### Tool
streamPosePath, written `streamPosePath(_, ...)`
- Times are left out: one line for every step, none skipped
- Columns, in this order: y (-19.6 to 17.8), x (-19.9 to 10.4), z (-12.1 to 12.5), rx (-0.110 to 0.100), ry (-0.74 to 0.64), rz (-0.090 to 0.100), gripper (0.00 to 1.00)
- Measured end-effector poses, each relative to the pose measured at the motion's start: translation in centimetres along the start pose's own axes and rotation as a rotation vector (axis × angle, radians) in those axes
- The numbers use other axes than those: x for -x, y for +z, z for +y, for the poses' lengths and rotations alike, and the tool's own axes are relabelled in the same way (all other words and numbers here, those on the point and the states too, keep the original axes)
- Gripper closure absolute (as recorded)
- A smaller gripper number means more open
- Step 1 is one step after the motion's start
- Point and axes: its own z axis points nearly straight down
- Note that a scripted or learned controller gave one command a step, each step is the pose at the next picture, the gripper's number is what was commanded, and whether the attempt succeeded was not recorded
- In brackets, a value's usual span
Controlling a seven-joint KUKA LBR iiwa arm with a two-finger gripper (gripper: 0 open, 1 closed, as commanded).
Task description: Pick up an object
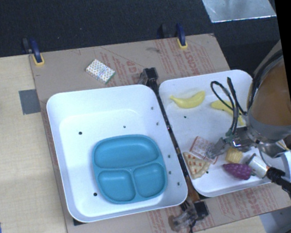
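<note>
Two shallow white plastic bins with rounded corners sit side by side on a brown cardboard sheet (190, 56) clamped to a pale wood-grain bench (12, 179). The left bin (62, 113), at the centre of the frame, holds a smooth, glossy blue plastic divided plate (128, 167) with one wide compartment above two smaller ones; it lies in the bin's lower half. The right bin (212, 187) holds the loose objects: a curved yellow banana-shaped toy (189, 100) near its upper edge, a second yellow piece (220, 106) partly hidden behind looping black cables (225, 97), a tan waffle-patterned square (195, 164) at the lower left, a pinkish flat packet (199, 145) touching it just above, a knobbly purple grape-like cluster (237, 170) at the lower right, and a small pale yellow block (233, 155) just above the cluster. The grey arm with its orange band (272, 98) enters from the right edge of the frame, and its metal gripper (223, 147) sits low in the right bin, beside the pinkish packet and the yellow block; whether its claw is spread or pressed together cannot be told, and nothing is seen pinched in it. A small patterned square packet (100, 70) lies on the cardboard above the left bin.
</note>
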Motion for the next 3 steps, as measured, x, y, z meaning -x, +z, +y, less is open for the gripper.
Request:
streamPosePath(-14.0, 6.1, 6.4, -0.009, 0.001, 0.001, 0.00)
streamPosePath(-4.0, 6.2, 14.0, -0.011, 0.001, 0.002, 0.00)
streamPosePath(0.6, 6.1, 12.9, -0.011, -0.001, 0.002, 0.00)
